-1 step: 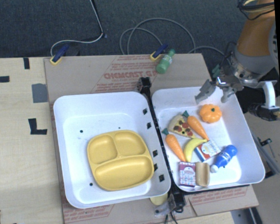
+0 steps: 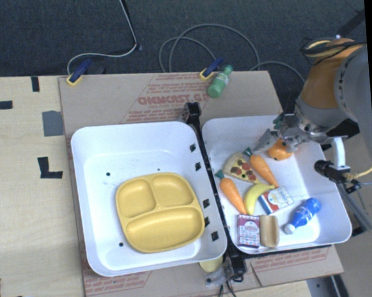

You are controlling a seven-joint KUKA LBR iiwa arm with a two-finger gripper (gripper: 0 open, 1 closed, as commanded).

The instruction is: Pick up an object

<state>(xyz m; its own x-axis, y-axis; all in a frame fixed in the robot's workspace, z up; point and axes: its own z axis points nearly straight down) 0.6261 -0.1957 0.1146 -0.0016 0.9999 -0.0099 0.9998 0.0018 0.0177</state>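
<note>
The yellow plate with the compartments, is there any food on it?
No, the yellow plate lies bare in the left bin; the toy food is in the right bin.

Camera: one, fixed above bench, looking down at a slant
Covers: left bin (image 2: 86, 184), right bin (image 2: 321, 230), both whole
Arm (image 2: 329, 88): enters from right

Wooden bench (image 2: 23, 202), black marks on its left part. Cardboard sheet (image 2: 162, 95) flat on bench. Two white bins side by side on cardboard: left bin (image 2: 89, 184), right bin (image 2: 326, 220). Green bottle (image 2: 219, 82) lying at cardboard's far edge.
</note>
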